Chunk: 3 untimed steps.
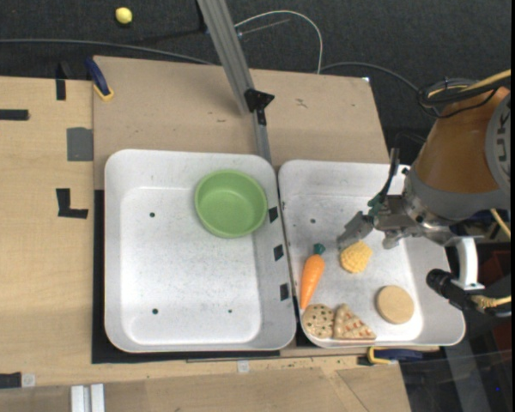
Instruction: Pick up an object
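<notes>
- The gripper [371, 230] is hovering just above the yellow corn piece [355, 257] in the right bin [326, 183], fingers spread, gripping nothing (so the pick is not yet made)
- Lying in the right bin are one corn piece, one carrot [311, 279], one cookie [318, 320], one pizza slice [353, 324] and one tan disc [395, 304]
- One green bowl [231, 202] is sitting in the left bin [137, 247]

Green plastic bowl [231, 202] in the left white bin [133, 256], orange toy carrot [311, 280], yellow corn piece [355, 257], round tan biscuit [395, 304], pizza slice [354, 324] and speckled cookie [318, 320] in the right white bin [326, 187], gripper [373, 228] just above the corn.
</notes>
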Motion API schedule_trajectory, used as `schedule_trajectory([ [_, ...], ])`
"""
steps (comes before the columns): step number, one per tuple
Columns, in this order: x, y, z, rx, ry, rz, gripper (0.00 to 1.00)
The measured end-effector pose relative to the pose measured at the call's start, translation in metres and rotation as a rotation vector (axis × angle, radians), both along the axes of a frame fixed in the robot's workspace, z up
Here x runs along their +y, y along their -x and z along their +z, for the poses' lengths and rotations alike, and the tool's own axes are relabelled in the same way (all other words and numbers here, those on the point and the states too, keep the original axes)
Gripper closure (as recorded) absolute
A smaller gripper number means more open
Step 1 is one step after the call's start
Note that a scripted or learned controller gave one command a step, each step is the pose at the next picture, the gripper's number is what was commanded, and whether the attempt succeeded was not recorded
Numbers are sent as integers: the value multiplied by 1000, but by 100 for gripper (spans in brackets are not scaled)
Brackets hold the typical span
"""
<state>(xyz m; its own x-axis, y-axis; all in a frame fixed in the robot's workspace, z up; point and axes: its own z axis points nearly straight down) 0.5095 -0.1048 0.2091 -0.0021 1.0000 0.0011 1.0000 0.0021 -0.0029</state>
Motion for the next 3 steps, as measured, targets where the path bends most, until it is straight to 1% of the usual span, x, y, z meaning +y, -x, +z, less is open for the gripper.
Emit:
schedule_trajectory([
  [1, 0, 0, 0, 0, 0, 0, 0],
  [2, -3, 2, -44, 4, 0, -1, 0],
  [3, -1, 13, -93, 6, 0, -1, 0],
])
